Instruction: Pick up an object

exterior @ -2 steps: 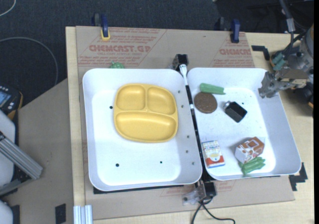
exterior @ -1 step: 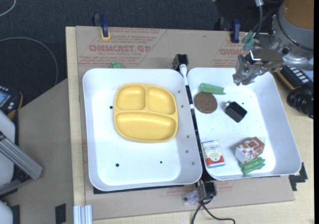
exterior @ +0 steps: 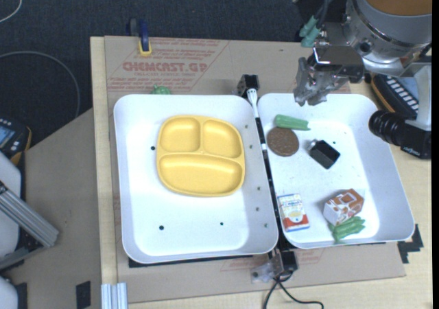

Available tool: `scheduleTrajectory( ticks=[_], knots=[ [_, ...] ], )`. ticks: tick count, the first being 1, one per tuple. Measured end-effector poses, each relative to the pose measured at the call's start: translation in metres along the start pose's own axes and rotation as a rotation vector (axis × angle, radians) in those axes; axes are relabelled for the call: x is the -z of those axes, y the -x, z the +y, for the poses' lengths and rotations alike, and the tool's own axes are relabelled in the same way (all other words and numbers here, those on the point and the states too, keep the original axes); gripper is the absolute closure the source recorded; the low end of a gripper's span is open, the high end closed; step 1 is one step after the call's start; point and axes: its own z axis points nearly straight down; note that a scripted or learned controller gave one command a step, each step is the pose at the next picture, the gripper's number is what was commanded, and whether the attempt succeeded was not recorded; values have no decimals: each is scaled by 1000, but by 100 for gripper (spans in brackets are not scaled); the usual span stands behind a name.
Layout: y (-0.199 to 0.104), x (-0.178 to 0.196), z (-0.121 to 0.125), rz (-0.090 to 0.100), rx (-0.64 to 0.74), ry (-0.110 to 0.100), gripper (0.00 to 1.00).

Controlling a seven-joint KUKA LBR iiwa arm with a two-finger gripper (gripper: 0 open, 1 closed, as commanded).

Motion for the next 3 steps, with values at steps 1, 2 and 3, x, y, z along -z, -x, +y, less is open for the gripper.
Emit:
scheduleTrajectory(
  ticks=[1,2,3],
  knots=[
    [17,-52,-8,-4,-12,-14,100],
    [5,-12,-7,-3,-9,-4,100],
    [30,-35,-8,-4,-12,-11,100]
  ],
)
